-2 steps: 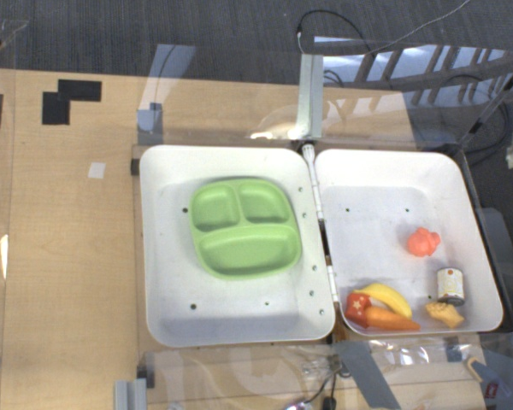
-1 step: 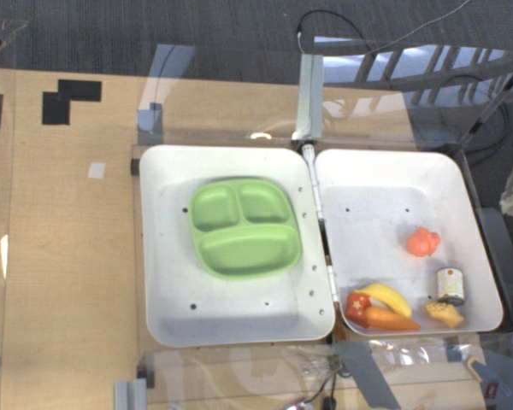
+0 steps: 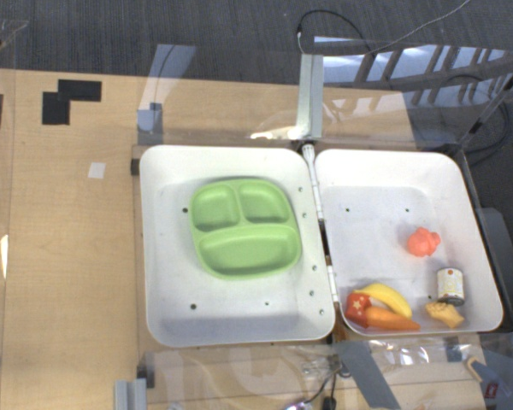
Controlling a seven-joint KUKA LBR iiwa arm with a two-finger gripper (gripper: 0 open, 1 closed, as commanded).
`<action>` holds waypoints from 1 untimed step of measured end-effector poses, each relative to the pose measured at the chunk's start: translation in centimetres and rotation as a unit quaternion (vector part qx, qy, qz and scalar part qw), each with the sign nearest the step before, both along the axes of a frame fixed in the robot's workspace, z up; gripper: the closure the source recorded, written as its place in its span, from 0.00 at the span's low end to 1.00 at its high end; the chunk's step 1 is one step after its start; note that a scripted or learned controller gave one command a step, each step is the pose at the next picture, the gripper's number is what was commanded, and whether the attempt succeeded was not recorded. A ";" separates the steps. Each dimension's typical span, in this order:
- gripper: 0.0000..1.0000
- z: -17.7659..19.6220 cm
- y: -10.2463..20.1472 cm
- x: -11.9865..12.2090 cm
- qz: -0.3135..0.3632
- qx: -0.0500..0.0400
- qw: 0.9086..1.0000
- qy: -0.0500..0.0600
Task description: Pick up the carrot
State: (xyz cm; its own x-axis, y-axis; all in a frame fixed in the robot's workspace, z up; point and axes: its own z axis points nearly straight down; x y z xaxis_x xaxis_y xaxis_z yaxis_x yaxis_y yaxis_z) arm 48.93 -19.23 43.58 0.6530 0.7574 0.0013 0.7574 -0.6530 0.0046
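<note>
Carrot [image 3: 392,319]: orange toy piece, lying flat along the near wall of the right bin [image 3: 385,186], long axis running left-right, thicker end looking to be at the left, taper pointing right.
Carrot neighbours: banana [image 3: 386,298] lying just behind it on the far side, looking to be touching; red pepper-like piece [image 3: 356,307] touching or almost touching its left end; near wall of the bin sitting right beside it.
Other right-bin items: pink-orange lumpy piece [image 3: 423,242] sitting well apart toward the far right; small can [image 3: 450,285] and a yellow-brown chunk [image 3: 445,314] sitting near the right corner, apart from the carrot tip.
Left bin [image 3: 167,314]: holding a green divided plate [image 3: 243,227], well apart from the carrot.
Gripper: claw state, cannot tell.
Task stage: carrot resting in the bin, pick not yet done.
Handling guess: probably light, stiff, smooth plastic, so likely slippery and prone to rolling; not fragile.
Where to grip: across the thick middle, fingers closing near-to-far over the short axis; tapered tip likely squirting out.
Risk: crowding by banana and wall is leaving little finger room; the far finger may be nudging the banana or grabbing it instead.
</note>
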 end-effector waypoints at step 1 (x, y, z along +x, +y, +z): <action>1.00 -0.1 1.9 -0.1 0.039 0.000 0.999 0.001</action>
State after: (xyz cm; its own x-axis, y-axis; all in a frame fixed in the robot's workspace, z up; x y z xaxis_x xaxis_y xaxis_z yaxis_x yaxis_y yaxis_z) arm 48.81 -17.34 43.53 0.5916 0.8062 0.0003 0.8062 -0.5916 0.0040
